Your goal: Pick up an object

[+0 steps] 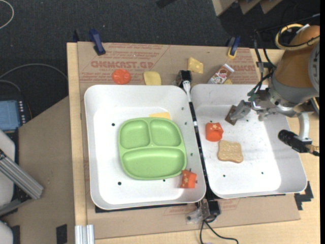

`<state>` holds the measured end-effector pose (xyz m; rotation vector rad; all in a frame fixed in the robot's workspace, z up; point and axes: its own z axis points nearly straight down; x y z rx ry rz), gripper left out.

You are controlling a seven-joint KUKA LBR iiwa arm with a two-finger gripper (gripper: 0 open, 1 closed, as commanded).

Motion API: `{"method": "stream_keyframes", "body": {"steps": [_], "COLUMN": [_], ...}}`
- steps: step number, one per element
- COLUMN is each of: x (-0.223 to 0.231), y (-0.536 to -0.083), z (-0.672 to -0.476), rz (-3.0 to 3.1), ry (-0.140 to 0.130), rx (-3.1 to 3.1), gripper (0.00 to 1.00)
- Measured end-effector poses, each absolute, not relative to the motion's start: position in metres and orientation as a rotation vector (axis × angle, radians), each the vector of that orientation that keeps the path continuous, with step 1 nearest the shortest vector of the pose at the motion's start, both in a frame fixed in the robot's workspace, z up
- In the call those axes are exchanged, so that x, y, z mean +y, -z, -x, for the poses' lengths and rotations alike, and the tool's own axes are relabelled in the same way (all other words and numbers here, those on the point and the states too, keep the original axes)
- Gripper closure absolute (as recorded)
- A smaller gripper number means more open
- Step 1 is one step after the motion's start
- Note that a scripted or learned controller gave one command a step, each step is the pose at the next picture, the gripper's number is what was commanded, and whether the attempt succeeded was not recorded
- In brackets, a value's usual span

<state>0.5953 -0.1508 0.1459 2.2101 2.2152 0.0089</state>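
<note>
In the right bin [284, 179] a small red-orange object [214, 131] lies near the left wall. A slice of toast [230, 152] lies just below and right of it. My gripper [236, 114] hangs over the upper middle of this bin, up and to the right of the red-orange object and apart from it. The grey and orange arm [294, 72] reaches in from the right. The left bin [96, 136] holds a green divided plate [151, 148], a yellow piece [160, 116] behind it, and a small orange-red object [188, 179] at the plate's lower right.
On the cardboard behind the bins lie an orange round thing [121, 76], a yellow piece [152, 78], a yellow wedge [195, 64], a small packet [220, 75] and a black item [184, 77]. Blue clamps [96, 41] [233, 46] grip the board's back edge.
</note>
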Motion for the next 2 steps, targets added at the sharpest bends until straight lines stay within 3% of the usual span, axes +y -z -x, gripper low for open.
{"method": "stream_keyframes", "body": {"steps": [1, 2], "x": [-0.106, -0.16], "y": [-0.172, -0.096], "z": [-0.545, -0.474], "rz": [-2.222, -2.235], "ry": [0.001, 0.008], "rx": [2.227, 2.221], "gripper": [0.0, 0.0]}}
